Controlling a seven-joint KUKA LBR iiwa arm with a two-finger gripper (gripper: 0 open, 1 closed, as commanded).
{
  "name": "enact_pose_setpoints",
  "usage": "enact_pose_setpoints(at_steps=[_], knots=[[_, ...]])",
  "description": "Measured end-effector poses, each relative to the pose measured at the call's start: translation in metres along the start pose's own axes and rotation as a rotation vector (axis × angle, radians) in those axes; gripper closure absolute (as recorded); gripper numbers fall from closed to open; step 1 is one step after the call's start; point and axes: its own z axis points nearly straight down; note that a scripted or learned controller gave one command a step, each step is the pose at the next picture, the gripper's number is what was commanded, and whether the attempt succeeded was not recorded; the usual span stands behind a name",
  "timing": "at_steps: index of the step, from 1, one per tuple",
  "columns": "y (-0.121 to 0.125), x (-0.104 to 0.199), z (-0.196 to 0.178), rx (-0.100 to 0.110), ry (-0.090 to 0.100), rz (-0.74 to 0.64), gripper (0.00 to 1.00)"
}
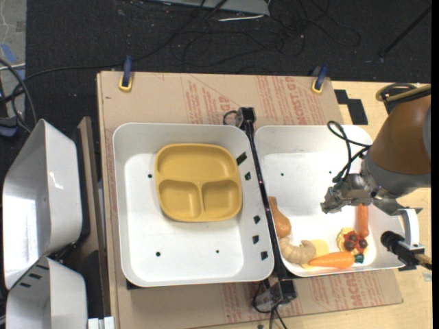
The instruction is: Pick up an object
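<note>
Gripper (334,202) over right white bin (302,149), near its right edge; jaw state unclear. Orange carrot (331,259), beige ginger-like root (297,252), red sausage (362,219) crowd front edge. Yellow divided plate (199,181) centred in left white bin (134,204).

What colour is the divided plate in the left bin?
Mustard yellow divided plate, best seen in the camera view.

You can make out faint red printed lettering on the flat brown cardboard sheet (206,94) lying under both bins, running slantwise above them and along its lower right edge, but it is too small, faded and turned away for you to read any word of it.
</note>
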Motion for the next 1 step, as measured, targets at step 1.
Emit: enact_pose_setpoints(at_steps=[1], knots=[[0.0010, 0.0045, -0.0612, 0.001, 0.000, -0.003, 1.00]])
